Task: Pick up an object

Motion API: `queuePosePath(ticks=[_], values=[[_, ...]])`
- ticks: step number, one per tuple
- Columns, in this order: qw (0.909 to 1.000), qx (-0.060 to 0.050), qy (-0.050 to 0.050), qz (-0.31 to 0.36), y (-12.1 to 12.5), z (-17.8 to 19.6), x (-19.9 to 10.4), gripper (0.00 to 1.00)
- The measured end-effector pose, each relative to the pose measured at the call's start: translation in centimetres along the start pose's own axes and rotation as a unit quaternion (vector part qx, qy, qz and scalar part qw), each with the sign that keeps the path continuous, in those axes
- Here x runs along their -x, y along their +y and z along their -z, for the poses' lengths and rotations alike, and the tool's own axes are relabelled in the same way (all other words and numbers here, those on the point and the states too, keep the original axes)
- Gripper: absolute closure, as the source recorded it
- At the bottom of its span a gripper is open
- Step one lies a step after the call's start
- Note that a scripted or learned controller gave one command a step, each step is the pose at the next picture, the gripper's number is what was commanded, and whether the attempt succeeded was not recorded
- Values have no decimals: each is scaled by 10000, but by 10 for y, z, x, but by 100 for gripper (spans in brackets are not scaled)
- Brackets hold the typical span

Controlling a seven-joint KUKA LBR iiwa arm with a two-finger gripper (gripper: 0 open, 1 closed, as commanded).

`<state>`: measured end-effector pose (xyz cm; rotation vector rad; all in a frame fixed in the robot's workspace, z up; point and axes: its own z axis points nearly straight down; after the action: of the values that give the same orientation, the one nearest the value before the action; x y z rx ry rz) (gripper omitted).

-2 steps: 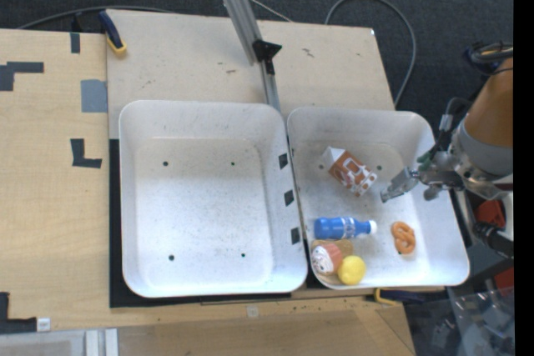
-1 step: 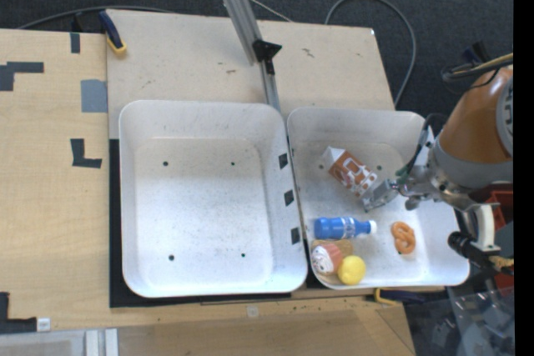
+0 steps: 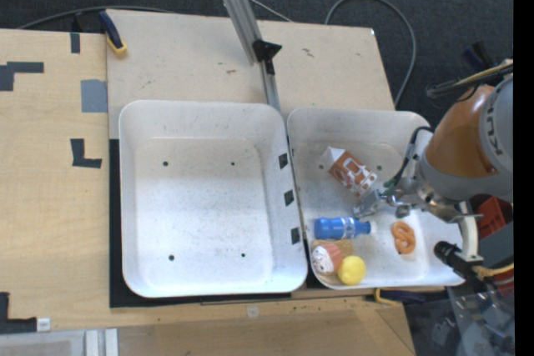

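From the fixed overhead camera, a grey KUKA arm (image 3: 467,142) with an orange band reaches in from the right over the right-hand bin (image 3: 392,127), its gripper (image 3: 380,201) lowered near the middle of that bin's floor. The metal end of the tool is small and partly blurred against the white plastic, so whether it is released or clenched cannot be told, and nothing can be seen caught in it.

The nearest candidates lie on two sides of the tool. A small carton (image 3: 348,169), white with a reddish-brown pattern, sits just beyond it toward the bin's far-left part, lying tilted with its long axis running diagonally from upper left to lower right. A blue bottle (image 3: 340,227) lies on its side just nearer the camera, long axis roughly left to right, its pale cap pointing toward the gripper. The carton appears slightly closer; either would call for only a short shift, by this reading.

The right-hand bin holds three more things: an orange pretzel-shaped toy (image 3: 404,238) beside the arm's wrist, a yellow ball (image 3: 352,269) at the near rim, and a red-and-white round object (image 3: 324,258) touching the ball's left side.

The left-hand bin (image 3: 133,179) shows a speckled white floor.
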<state>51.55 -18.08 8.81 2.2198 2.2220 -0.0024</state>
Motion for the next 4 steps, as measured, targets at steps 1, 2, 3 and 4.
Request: queuePosePath(ticks=[1,2,3,4], values=[[10000,-1,6,2,0,11,-1,100],[10000,15,4,3,1,53,-3,100],[10000,29,-2,5,10,113,0,100],[10000,28,-2,5,11,166,0,100]])
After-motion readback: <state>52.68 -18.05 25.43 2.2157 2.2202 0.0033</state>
